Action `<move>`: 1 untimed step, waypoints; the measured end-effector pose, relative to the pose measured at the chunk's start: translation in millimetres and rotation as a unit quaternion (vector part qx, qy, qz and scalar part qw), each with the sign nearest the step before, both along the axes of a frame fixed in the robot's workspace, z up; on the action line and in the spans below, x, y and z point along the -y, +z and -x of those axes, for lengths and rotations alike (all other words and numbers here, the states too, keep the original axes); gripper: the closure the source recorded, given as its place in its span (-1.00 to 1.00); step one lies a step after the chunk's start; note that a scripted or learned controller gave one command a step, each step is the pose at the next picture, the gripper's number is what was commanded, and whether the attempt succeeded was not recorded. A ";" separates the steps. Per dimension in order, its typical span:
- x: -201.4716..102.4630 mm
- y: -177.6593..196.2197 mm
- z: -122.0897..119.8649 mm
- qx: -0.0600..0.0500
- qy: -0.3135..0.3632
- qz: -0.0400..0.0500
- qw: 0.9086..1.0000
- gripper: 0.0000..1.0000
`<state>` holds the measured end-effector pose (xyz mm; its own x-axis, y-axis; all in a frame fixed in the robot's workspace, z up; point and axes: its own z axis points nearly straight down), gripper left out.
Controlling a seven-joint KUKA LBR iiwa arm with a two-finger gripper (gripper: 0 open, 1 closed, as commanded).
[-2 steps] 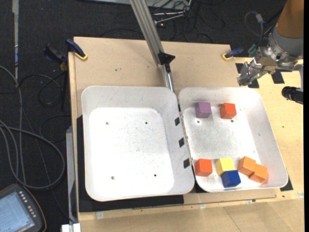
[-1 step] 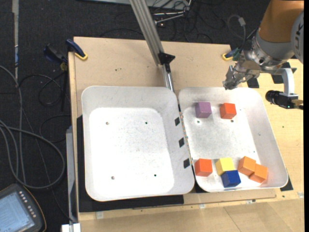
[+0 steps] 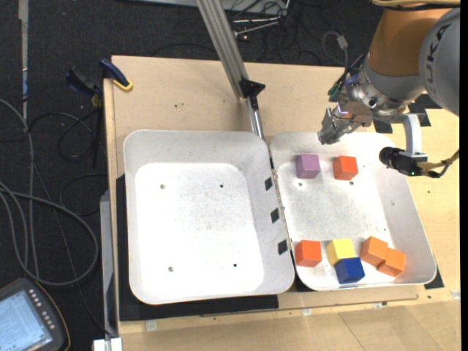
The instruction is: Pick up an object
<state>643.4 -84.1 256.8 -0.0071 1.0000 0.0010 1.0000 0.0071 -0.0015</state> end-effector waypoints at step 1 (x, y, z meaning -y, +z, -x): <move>-55.0 -10.6 19.8 -0.001 0.001 -0.001 1.000 1.00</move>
